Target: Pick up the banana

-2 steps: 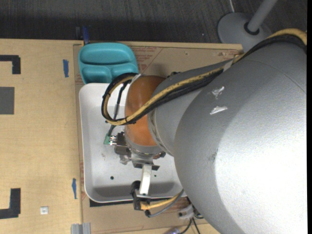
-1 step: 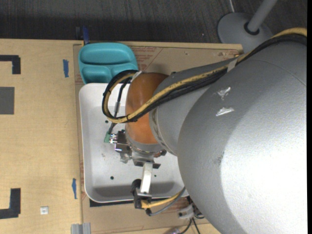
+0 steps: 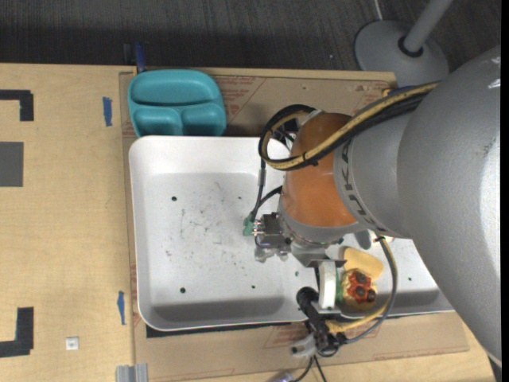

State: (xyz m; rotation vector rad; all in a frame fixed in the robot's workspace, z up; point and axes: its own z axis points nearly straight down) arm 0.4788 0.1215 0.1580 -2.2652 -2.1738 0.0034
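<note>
Two white bins sit side by side on the tan surface (image 3: pixel 64 237). The left bin (image 3: pixel 159 293) shows its white floor, with grey scuff marks and a few small dark dots on it. The right bin (image 3: pixel 417 281) is mostly hidden under the big grey arm (image 3: pixel 445 165) with its orange band (image 3: pixel 314 173), so just a bit of its floor and near rim can be seen. In that bit lie two things, close to each other, right next to the arm. One is a smooth, pale yellow piece with a rounded edge, which looks like the banana (image 3: pixel 364 261) (most of it is covered, so this is not certain). Just below it is a small toy (image 3: pixel 359 289) in red, green and yellow. The tool (image 3: pixel 322 289) hangs over the near part of the right bin, just beside both things, and it cannot be told if it is open or closed. A teal tray (image 3: pixel 176 102) with hollow parts sits behind the left bin, against its far rim.
</note>
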